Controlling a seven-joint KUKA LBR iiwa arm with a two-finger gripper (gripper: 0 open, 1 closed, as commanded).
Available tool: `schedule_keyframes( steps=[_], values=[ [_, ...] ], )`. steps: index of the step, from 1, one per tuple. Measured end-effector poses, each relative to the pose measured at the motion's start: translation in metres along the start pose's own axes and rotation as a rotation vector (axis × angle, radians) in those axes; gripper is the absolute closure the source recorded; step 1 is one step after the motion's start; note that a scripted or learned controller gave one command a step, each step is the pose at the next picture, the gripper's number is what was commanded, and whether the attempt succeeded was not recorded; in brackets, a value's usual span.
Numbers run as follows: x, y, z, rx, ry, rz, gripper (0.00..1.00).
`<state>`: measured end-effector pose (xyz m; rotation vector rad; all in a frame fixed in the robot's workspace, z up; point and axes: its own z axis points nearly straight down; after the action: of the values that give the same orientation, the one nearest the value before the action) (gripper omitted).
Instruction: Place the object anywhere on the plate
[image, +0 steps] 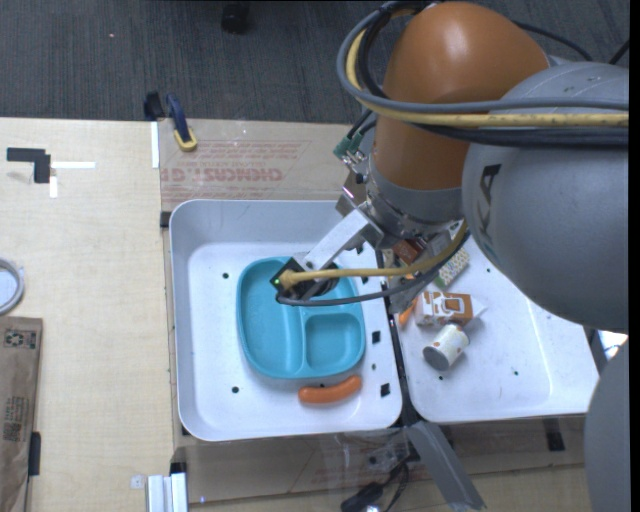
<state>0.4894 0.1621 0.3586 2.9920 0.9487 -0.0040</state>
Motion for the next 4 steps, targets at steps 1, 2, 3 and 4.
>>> schedule_keyframes(
  steps=[1, 2, 3, 4],
  values=[
    [0.0, 0.001, -0.008, -0.001, -0.003, 0.001, 1.0],
    [0.013, -0.032, 0.103, 0.002, -0.003, 0.015, 1.0],
    [0.04, 0.036, 0.092, 0.002, -0.003, -0.088, 1.0],
    [0.081, -0.017, 0.119, 0.002, -0.003, -0.218, 1.0]
  ],
)
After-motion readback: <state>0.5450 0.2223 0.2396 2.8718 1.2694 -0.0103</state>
